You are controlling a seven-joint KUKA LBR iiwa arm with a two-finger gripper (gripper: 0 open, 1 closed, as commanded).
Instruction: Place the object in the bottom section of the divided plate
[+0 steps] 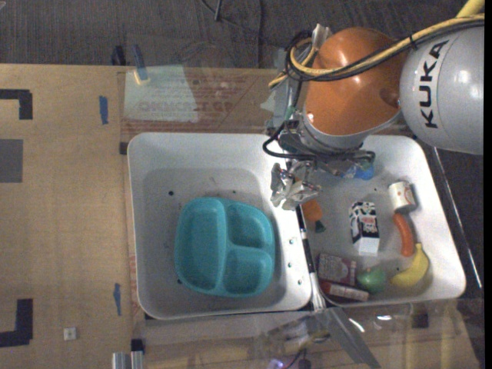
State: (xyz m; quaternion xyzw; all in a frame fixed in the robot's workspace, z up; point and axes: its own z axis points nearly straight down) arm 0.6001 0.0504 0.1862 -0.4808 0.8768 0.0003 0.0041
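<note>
the claw point(290, 187) hangs above a small carrot point(312, 212); grip state unclear. it looks light, stiff, smooth; best pinched mid-body for the plate point(224, 247).

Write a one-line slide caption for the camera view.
KUKA arm's gripper hovers at the seam between two white bins: teal divided plate in the left bin, toy foods including a banana in the right.

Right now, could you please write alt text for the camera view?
A grey KUKA arm's end effector hovers at the divide between two white bins. The left bin holds a teal divided plate; the right holds a banana, milk carton and other toy foods.
</note>
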